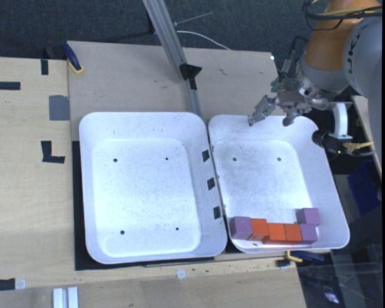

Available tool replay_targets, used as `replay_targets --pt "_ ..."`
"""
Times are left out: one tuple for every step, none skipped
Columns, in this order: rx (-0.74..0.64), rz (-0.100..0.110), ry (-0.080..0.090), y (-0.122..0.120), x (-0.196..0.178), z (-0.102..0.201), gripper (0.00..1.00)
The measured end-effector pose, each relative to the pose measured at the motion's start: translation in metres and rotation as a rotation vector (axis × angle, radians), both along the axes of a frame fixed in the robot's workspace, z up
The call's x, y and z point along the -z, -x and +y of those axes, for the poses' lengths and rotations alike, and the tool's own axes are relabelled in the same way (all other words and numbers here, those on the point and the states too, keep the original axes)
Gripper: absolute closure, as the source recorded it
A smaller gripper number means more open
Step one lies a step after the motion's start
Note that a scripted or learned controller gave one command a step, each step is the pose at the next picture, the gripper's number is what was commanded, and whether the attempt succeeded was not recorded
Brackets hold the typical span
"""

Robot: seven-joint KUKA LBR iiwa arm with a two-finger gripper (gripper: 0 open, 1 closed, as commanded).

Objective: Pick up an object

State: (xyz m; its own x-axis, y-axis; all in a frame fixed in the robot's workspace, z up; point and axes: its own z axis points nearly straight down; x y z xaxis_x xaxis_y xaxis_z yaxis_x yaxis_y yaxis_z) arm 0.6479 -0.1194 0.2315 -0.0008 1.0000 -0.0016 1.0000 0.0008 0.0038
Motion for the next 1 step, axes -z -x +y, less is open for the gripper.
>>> replay_targets --pt "0.001 0.002 0.000 -0.0312 -0.0025 -0.0311 0.00"
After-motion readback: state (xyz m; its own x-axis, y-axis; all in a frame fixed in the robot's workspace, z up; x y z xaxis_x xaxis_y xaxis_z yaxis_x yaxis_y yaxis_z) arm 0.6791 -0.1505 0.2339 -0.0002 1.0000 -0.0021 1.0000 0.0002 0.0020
